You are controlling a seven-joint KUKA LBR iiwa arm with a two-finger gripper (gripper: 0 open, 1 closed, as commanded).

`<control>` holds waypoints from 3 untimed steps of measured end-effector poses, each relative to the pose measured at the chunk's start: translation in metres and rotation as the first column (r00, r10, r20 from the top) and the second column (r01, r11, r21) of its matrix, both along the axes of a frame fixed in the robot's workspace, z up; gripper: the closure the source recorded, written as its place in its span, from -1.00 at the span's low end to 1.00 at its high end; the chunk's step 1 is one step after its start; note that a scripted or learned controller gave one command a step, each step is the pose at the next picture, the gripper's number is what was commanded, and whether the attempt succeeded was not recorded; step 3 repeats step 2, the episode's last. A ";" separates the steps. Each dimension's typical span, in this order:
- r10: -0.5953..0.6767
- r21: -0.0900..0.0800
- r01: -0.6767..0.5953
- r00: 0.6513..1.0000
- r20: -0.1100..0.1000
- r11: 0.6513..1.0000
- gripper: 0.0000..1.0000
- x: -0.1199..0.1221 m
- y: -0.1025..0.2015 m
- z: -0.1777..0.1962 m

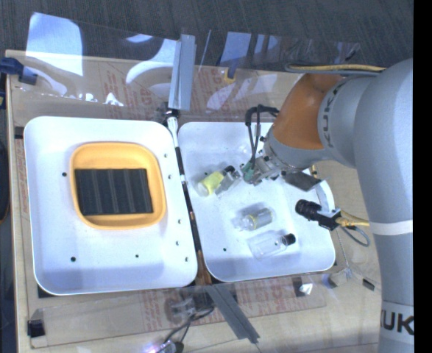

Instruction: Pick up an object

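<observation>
- Nearest the camera, low in the right bin (227, 259), a clear bottle with a black cap (271, 243) lay on its side on the bin floor, untouched.
- Just above it in the frame, a second small clear container (254, 218) also lay flat, apart from the bottle and clear of the gripper.
- In the left bin (54, 259), left of centre in the frame, a yellow tray (116, 153) sat with a black ribbed insert (114, 191) in it, well away from the arm.
- Further up the right bin, a small yellow-green object (214, 182) rested near the bin's left wall, with a dark end pointing toward the gripper.
- The gripper (255, 172) was low in the upper middle of the right bin, just right of that yellow-green object; whether they touched could not be told.
- How wide the gripper stood could not be told, as the wrist and its fittings crowded the tip. Nothing could be seen held in it.
- Progress, as a judgement: the reach into the bin looked done, but the pick itself did not. Every object appeared to be resting on a bin floor, so closing, securing and lifting were left.
- Farthest back, the arm (348, 123) came in from the right of the frame, its orange band above the wrist.
</observation>
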State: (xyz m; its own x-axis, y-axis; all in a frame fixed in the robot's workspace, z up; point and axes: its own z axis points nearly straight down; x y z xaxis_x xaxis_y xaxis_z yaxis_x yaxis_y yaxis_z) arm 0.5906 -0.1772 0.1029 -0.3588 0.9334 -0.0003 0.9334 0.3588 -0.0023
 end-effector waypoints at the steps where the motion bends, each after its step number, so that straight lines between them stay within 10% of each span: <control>1: 0.000 0.000 0.000 1.000 0.000 1.000 -1.00 0.000 0.000 0.000; 3: 0.000 0.000 0.000 1.000 0.000 1.000 -1.00 0.000 0.000 0.000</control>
